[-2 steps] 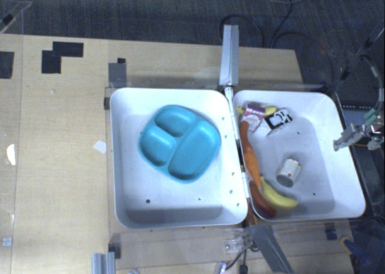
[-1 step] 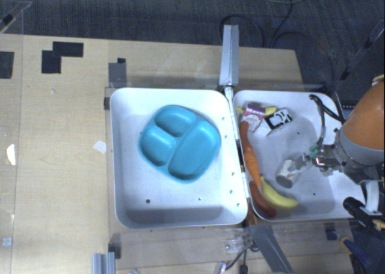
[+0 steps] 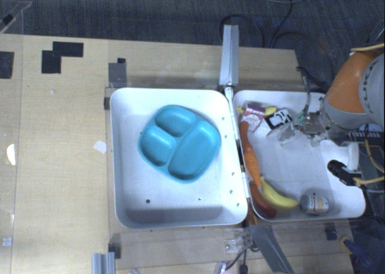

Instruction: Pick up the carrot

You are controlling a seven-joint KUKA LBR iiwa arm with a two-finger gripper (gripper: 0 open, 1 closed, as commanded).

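The carrot is long and orange and lies along the left wall of the right bin, running from far to near. My gripper hangs over the far middle of that bin, to the right of the carrot's far end and apart from it. The grey arm with its orange band comes in from the right behind it. Nothing shows held at the gripper.
A yellow banana and a dark red item lie at the carrot's near end. A small can sits in the near right corner. Small packets crowd the far left corner. The left bin holds a blue divided plate.
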